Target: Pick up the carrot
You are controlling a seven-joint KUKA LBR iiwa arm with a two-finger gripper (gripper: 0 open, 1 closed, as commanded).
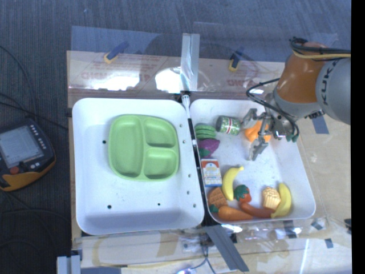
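A long orange carrot (pixel 232 213) lies along the front wall of the right bin (pixel 296 170), among other toy food. My gripper (pixel 254 134) is down at the back right of that bin, far from that carrot. Its two grey fingers (pixel 257 148) stand spread apart, open. A small orange piece (pixel 252 132) sits between them, and I cannot tell whether it is a carrot or touches either finger.
Right bin: a green can (pixel 229 125), a green vegetable (pixel 205 132), a purple eggplant (pixel 209 145), a small carton (pixel 211 172), two bananas (pixel 229 181), corn (pixel 271 197) and a red pepper (pixel 256 211). The left bin (pixel 91 210) holds a green divided plate (pixel 144 147).
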